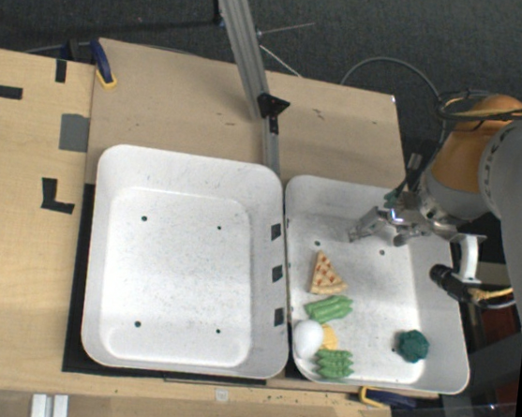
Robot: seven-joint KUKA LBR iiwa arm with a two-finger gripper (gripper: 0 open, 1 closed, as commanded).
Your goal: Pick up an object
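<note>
Wooden bench [189, 100], two white bins: my pincer [383, 229], fingers spread wide and empty, hangs at right bin's [430, 365] upper part, risking closing short of pizza slice [326, 275].

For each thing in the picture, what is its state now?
pincer: over the right bin's far part, holding nothing
pizza slice: flat in the right bin
green pod: lying below the slice
egg: at the near left corner
dark green lump: alone, near right
left bin: flat on the bench

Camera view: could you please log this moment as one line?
gripper: open, holding nothing | over right bin far end | pizza slice, white egg untouched
</note>
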